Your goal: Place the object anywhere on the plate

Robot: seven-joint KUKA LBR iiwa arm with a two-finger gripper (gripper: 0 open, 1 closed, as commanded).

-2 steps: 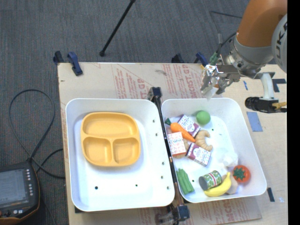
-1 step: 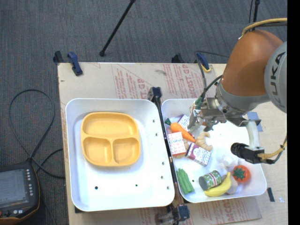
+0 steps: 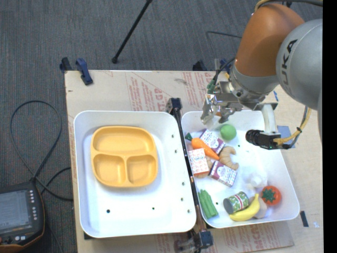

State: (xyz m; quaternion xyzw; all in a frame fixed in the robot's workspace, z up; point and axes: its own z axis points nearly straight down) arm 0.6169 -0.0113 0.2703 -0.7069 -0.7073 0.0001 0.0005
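Towering closest to the lens, the grey arm with its orange band leans in from the right, and its two-finger gripper hangs over the far edge of the right white bin, fingers spread apart with nothing between them. Just beneath and right of the fingertips sits a small round green ball. A touch further out, an orange toy carrot, a tan croissant and little printed cartons crowd together. Beyond those, at the bin's near end, a green vegetable, a labelled can, a yellow banana and a red tomato. Way off to the gripper's left, in the left white bin, lies the yellow three-compartment plate.
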